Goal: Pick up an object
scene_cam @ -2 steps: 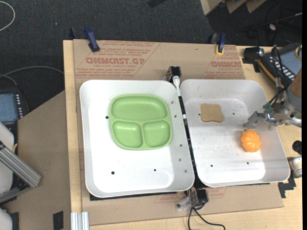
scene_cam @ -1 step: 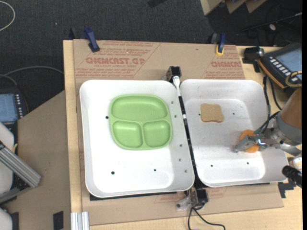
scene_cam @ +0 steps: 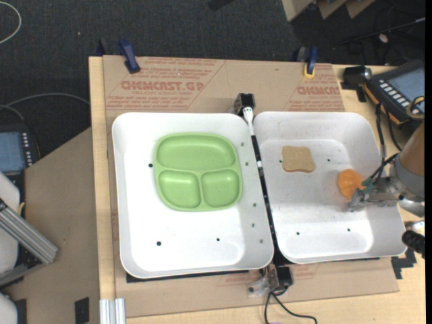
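Bench (scene_cam: 169,86) bearing two bins; green plate (scene_cam: 198,171) lying left, bread slice (scene_cam: 297,159) right. We are seeing gripper (scene_cam: 361,196) touching orange ball (scene_cam: 348,181); grip unclear, arm cut off.

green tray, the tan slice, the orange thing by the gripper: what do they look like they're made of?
Green divided tray: looks like molded plastic, matte, with a uniform color and rounded compartment walls.
Tan slice: bread-shaped, dull and speckled; probably a foam or plastic toy, though real bread can't be excluded.
Orange object: smooth, evenly colored, rounded; likely plastic or rubber, too small to be sure. It sits beside the gripper.
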